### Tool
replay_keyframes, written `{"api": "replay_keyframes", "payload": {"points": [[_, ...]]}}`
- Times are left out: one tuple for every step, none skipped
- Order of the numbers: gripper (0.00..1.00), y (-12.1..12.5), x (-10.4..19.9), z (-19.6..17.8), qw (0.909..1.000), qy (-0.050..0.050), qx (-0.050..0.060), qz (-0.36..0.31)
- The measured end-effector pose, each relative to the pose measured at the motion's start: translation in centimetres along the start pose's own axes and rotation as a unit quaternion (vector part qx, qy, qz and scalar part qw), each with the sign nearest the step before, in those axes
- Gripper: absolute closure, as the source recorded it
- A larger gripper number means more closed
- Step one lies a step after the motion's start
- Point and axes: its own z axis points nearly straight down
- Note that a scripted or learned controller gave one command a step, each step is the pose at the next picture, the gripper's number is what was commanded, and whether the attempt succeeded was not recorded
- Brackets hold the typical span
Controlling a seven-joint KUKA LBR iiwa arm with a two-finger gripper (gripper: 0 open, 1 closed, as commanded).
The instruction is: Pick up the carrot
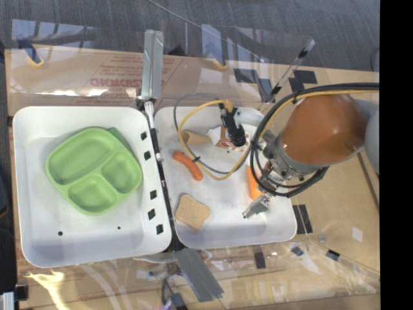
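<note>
Camera view: carrot [253, 181] near right bin's [284, 232] right edge, under end effector [256, 206], grip indiscernible.

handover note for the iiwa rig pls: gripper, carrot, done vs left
Gripper: low over the right bin, near its right side; finger state unclear.
Carrot: an orange piece partly hidden under the wrist, lying in the right bin just above the gripper.
Also in that bin: sausage, bread slice. Green plate in the left bin.
Done: approach. Left: grasp and lift; no hold visible.
</note>
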Motion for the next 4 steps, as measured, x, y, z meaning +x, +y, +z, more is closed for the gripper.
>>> {"api": "replay_keyframes", "payload": {"points": [[0.00, -2.1, 3.1, 4.8, 0.9909, 0.001, 0.003, -0.134], [1.00, -2.6, 3.0, 3.7, 0.9905, 0.004, 0.008, -0.138], [1.00, -5.5, -0.3, -9.2, 0.9937, 0.004, 0.002, -0.112], [1.00, -0.1, 1.6, -3.2, 0.9996, -0.002, -0.001, -0.029]]}}
